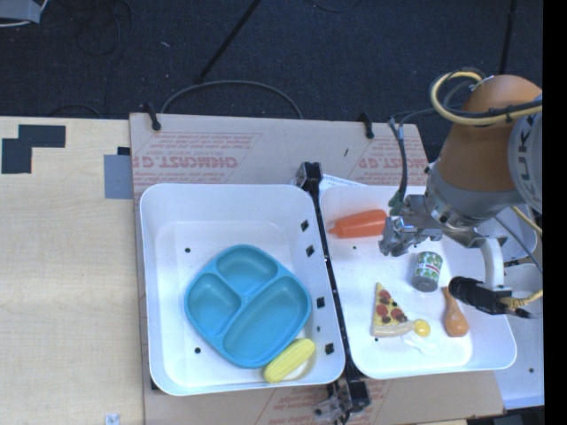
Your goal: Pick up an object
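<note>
My gripper [396, 237] hangs over the upper middle of the right bin [478, 361]. It sits just right of an orange carrot [358, 224] lying near the bin's left wall. A small green-labelled can [427, 270] stands just right and below the gripper. Lower in the bin lie a pizza slice [388, 312] and a tan drumstick-shaped piece [454, 316]. Nothing shows between the gripper's tips.
The left bin [164, 228] holds a blue divided plate [247, 305] and a yellow corn cob [290, 359] at its lower right. A black divider [323, 273] runs between the bins. The arm's orange and grey body [487, 149] fills the upper right.
</note>
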### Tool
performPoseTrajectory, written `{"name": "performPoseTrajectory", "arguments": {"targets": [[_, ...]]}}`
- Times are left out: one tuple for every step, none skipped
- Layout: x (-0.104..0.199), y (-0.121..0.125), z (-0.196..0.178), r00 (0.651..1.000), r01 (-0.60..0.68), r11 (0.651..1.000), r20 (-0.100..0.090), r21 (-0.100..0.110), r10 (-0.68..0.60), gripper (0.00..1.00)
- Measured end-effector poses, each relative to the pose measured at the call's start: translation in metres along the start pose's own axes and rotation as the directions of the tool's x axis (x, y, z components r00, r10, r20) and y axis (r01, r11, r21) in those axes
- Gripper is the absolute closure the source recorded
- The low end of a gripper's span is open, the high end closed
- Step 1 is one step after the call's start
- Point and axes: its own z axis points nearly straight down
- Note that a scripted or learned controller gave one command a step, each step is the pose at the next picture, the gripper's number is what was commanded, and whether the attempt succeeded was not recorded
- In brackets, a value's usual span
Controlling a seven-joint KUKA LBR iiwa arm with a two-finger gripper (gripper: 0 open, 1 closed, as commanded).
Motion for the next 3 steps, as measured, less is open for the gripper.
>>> {"name": "performPoseTrajectory", "arguments": {"targets": [[0.049,-0.014,-0.009,1.000,0.001,1.000,0.000,-0.001,-0.001,1.00],[0.095,-0.022,-0.010,1.000,0.001,1.000,0.000,0.000,-0.001,1.00],[0.138,-0.036,0.004,1.000,0.001,1.000,0.001,0.001,-0.001,1.00]]}}
